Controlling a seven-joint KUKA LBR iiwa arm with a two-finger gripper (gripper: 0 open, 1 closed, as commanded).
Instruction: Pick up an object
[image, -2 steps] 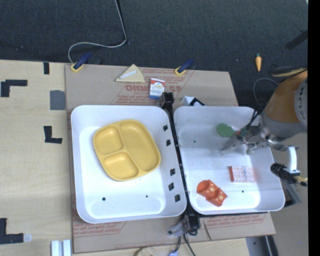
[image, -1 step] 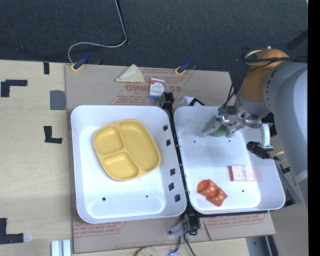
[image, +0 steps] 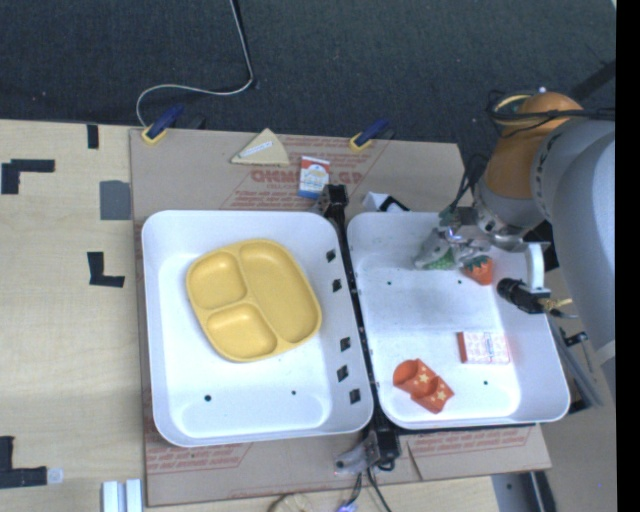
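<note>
Over in the left bin (image: 165, 400) a yellow three-compartment plate (image: 252, 298) is lying tilted, well apart from the action. The right bin (image: 535, 400) is carrying a red block with pale spots (image: 422, 385) near its front edge and a small red-and-white packet (image: 484, 347) just behind and to the right of it. Behind the bins, a little red-and-white carton (image: 314, 178) is standing on the cardboard. The gripper (image: 450, 247) is hanging low over the right bin's far corner, crowding a small orange-and-green object (image: 478, 266) right beside it; the wrist is blocking the view, so whether it is open or closed is impossible to tell.
</note>
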